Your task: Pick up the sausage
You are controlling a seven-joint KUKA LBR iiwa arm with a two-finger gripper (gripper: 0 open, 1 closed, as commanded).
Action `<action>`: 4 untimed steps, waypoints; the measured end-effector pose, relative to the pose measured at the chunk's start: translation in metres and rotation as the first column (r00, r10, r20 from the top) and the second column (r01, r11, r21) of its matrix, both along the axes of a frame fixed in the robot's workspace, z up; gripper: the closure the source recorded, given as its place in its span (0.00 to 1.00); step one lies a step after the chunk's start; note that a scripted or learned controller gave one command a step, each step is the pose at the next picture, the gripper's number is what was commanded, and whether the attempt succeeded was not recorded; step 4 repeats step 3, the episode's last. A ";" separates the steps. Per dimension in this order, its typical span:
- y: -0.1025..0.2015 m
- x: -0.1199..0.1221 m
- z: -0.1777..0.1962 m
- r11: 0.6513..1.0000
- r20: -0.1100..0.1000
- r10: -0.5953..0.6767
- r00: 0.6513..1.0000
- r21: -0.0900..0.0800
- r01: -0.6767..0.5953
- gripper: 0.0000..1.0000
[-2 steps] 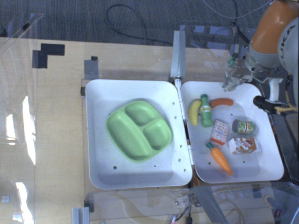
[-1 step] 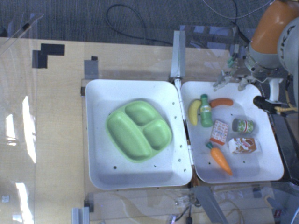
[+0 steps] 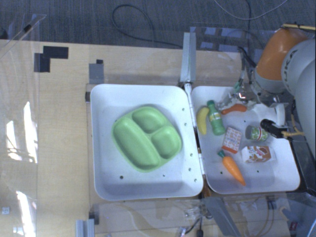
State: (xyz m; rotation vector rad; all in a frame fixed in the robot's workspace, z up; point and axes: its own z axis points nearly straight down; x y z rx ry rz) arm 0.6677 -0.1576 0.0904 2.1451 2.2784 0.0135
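The sausage (image 3: pixel 235 109), a short orange-red link, lies at the back of the right bin (image 3: pixel 291 181), just right of the green bottle. My gripper (image 3: pixel 239 97) hangs directly over the sausage's far end, low and close to it, coming down from the grey arm with its orange band (image 3: pixel 270 58) at the upper right. The gripper's metal parts overlap the sausage's top edge, so whether they touch it is unclear.
In the right bin lie a yellow banana (image 3: pixel 202 120), a green bottle (image 3: pixel 215 118), a small red-and-white carton (image 3: pixel 230 140), a can (image 3: pixel 256 133), a carrot (image 3: pixel 232 168) and a white pouch (image 3: pixel 257 154). The left bin (image 3: pixel 103 181) holds a green divided plate (image 3: pixel 147 138).
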 end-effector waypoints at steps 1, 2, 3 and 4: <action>0.037 -0.005 0.000 0.999 -0.001 0.032 0.999 0.001 -0.032 0.00; 0.038 -0.002 0.012 0.999 0.006 0.036 0.999 0.000 -0.036 1.00; 0.131 -0.034 0.125 0.993 -0.006 0.120 0.993 0.001 -0.120 1.00; 0.131 -0.034 0.125 0.993 -0.006 0.120 0.993 0.001 -0.120 1.00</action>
